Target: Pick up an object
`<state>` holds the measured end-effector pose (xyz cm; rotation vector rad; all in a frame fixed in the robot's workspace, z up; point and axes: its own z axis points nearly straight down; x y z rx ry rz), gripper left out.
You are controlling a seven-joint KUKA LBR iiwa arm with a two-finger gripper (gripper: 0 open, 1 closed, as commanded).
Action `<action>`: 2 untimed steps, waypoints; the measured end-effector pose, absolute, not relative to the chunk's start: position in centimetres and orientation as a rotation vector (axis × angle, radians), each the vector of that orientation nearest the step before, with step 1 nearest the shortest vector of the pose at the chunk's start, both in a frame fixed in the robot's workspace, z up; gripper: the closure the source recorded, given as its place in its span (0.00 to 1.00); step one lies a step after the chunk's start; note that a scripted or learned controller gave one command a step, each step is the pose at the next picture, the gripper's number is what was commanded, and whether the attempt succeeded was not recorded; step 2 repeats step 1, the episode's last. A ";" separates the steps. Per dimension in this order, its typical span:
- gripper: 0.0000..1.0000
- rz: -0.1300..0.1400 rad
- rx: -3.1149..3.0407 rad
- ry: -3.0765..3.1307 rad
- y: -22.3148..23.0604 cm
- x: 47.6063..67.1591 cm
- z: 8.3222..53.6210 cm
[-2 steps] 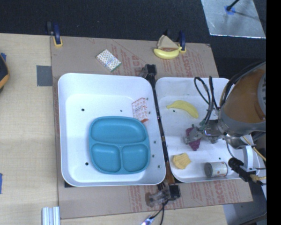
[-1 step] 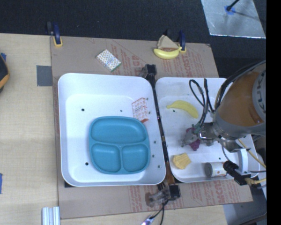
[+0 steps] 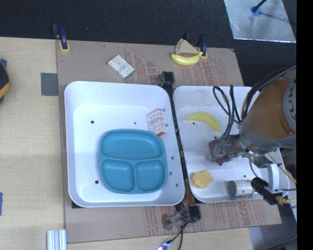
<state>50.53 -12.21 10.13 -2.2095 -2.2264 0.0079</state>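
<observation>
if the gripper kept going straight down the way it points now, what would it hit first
Probably the small purple object right at the gripper, low in the right white bin; whether they already touch is unclear from this slant. The yellow banana and the yellow chip-like piece lie off to either side.

On your desk (image 3: 26, 155) two bins sit side by side. The left bin (image 3: 81, 95) holds a divided tray (image 3: 133, 160) with a packet (image 3: 156, 121) behind it; the right bin (image 3: 198, 95) holds a banana (image 3: 203, 120), a chip (image 3: 202, 179) (near the front) and a small tube (image 3: 241, 188).
</observation>
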 end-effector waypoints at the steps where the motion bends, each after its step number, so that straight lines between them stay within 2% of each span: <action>1: 1.00 0.002 -2.214 -2.225 -4.3 53.2 21.6; 2: 1.00 0.002 -2.214 -2.225 -4.3 53.2 21.6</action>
